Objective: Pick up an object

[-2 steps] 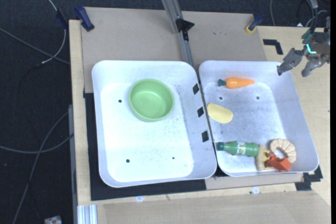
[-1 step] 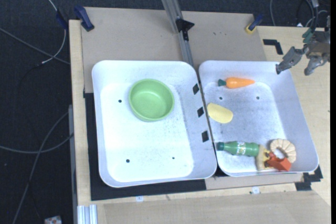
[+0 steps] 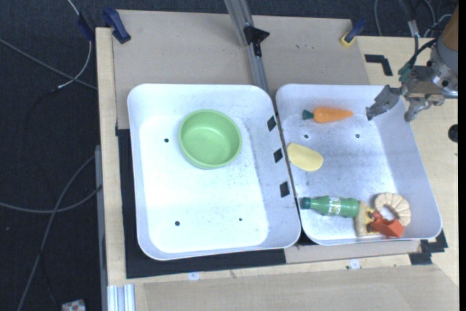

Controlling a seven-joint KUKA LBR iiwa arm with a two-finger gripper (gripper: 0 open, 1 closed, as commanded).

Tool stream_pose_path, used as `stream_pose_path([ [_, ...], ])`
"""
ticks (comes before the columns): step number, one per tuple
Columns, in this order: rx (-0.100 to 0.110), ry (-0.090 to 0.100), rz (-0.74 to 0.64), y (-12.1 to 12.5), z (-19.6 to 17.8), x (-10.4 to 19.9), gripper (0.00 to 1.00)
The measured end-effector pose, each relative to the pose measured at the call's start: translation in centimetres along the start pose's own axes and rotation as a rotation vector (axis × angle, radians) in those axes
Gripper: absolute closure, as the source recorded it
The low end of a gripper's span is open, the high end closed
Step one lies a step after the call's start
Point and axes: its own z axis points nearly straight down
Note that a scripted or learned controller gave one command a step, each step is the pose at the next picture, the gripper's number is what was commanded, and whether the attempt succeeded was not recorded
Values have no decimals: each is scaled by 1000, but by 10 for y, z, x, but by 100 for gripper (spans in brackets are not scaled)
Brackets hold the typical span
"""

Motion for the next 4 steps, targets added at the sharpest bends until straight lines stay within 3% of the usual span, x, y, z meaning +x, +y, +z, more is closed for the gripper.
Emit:
stream_pose_path([
  [2,-2,0,0,1,85,3,0],
  [3,-10,-1,0,3,70,3,100],
  [4,-21,-6,-3,12,8,8,100],
])
